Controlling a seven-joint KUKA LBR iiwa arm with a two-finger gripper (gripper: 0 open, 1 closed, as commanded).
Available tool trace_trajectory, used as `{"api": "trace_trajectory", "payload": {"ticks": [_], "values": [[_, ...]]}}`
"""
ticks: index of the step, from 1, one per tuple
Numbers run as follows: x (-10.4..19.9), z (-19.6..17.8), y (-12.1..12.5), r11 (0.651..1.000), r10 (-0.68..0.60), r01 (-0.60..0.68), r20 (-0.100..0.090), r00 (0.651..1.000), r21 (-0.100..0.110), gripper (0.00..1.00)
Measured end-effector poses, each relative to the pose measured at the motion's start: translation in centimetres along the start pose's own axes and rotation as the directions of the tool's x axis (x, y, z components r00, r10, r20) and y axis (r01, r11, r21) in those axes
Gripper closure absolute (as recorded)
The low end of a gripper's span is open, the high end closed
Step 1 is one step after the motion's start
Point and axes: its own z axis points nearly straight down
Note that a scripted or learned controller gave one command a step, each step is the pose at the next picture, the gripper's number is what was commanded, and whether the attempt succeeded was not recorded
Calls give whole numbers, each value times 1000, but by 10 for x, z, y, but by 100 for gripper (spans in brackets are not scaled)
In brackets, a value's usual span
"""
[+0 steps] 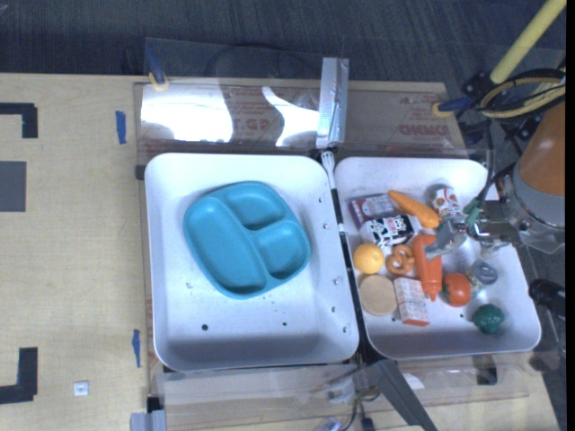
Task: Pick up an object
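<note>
A blue tray (245, 237) sits in the left bin (171, 330); the right bin (521, 326) in the lower right holds a pile of toy food (404, 259), half covering each other; the gripper (452, 232) hangs over it, partly blurred; I cannot tell its state.

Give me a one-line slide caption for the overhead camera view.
Gripper lowered among toy foods in the right bin, beside a carrot; blue divided tray in the left bin.

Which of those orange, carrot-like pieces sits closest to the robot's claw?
The upright carrot beside the red tomato; the gripper is just above it. The other carrot lies farther back.
</note>
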Motion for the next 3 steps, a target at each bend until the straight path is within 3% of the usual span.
{"api": "trace_trajectory", "payload": {"ticks": [1,2,3], "values": [[-27,114,59,970,-242,242,-1,970,1,0],[-69,91,66,961,-275,275,6,961,-7,0],[-53,147,112,892,-452,452,-4,892,22,0]]}}
